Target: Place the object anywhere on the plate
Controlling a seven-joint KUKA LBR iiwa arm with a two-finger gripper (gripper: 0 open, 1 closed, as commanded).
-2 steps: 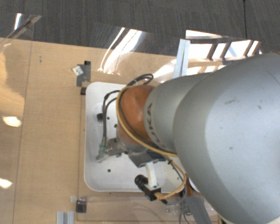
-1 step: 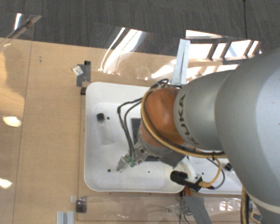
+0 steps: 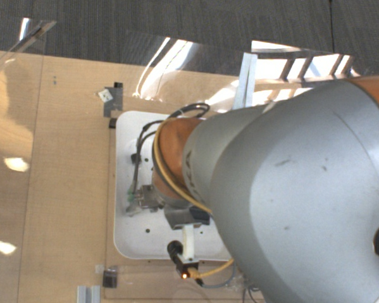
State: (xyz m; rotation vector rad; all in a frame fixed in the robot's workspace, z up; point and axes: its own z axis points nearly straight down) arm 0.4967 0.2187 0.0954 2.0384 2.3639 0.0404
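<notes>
My big grey arm (image 3: 301, 204) with its orange band (image 3: 173, 159) reaches in from the right and covers most of the white bin (image 3: 122, 226). Its wrist points down and to the left over the bin's left half. Metal parts of the gripper (image 3: 139, 201) stick out past the wrist, low over the bin floor near the left wall. Black cables (image 3: 139, 148) loop around the wrist. Whatever lies under the arm is hidden.
Black brackets stand at the bin's far left corner (image 3: 114, 104) and near left corner (image 3: 109, 278). A small unit with an orange light (image 3: 184, 268) and a yellow cable hang below the wrist. Bare wooden bench (image 3: 48, 191) stretches to the left. A metal frame (image 3: 247, 75) rises behind.
</notes>
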